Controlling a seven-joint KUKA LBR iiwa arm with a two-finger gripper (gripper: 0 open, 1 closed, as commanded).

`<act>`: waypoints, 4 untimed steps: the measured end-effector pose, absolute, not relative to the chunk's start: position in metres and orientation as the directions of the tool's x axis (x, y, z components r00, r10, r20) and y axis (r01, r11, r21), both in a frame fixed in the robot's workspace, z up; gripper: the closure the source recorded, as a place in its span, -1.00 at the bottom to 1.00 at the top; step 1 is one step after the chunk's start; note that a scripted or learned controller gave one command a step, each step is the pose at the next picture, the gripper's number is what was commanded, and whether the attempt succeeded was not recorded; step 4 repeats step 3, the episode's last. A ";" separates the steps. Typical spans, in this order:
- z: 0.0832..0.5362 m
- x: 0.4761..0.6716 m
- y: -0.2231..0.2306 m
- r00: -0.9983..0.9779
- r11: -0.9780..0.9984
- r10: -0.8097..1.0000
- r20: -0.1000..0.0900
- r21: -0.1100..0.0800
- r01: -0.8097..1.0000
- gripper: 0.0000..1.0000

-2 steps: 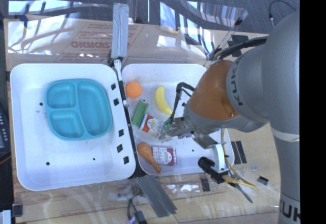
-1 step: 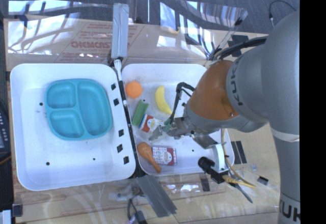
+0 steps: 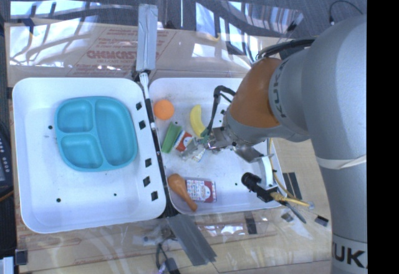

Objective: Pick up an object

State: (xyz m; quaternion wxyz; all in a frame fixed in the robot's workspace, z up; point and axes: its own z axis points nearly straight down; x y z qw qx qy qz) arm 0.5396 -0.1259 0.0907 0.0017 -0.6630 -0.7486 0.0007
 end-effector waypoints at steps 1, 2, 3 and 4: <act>0.092 0.583 -0.115 -0.041 0.041 0.999 0.000 -0.003 0.999 -1.00; 0.101 0.583 -0.115 -0.045 0.045 0.999 0.002 -0.005 0.999 1.00; 0.192 0.618 -0.068 0.151 -0.151 0.989 0.000 -0.003 0.989 1.00; 0.192 0.618 -0.068 0.151 -0.151 0.989 0.000 -0.003 0.989 1.00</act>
